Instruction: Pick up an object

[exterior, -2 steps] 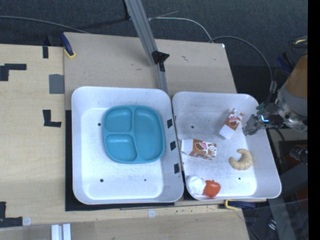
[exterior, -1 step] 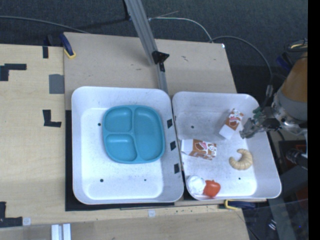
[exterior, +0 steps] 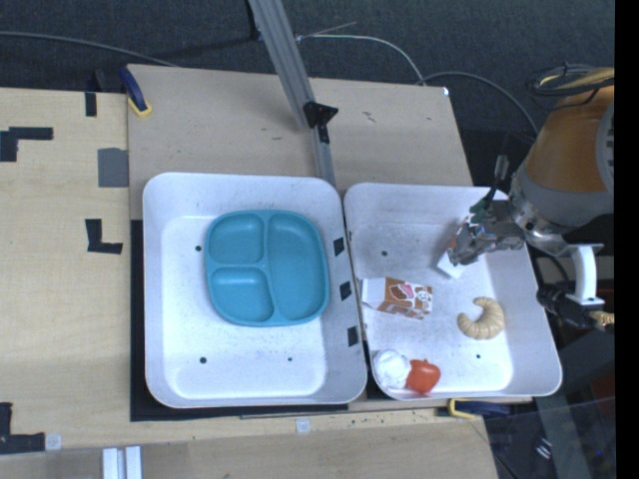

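Over right bin (exterior: 519,372), upper area: gripper (exterior: 467,245) low, finger state cannot be told, nothing visibly held. Croissant (exterior: 482,318), packet (exterior: 398,296), red item (exterior: 424,376) resting on bin floor. Pick not yet done.

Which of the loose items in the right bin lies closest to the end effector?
The croissant, tan and curved, just below the end effector. The brown-and-white packet sits a bit farther left, and the red item lies at the front edge.

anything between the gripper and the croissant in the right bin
Nothing visible. The gripper hangs over the right bin, and the croissant lies just below it in the view with bare bin floor between them.
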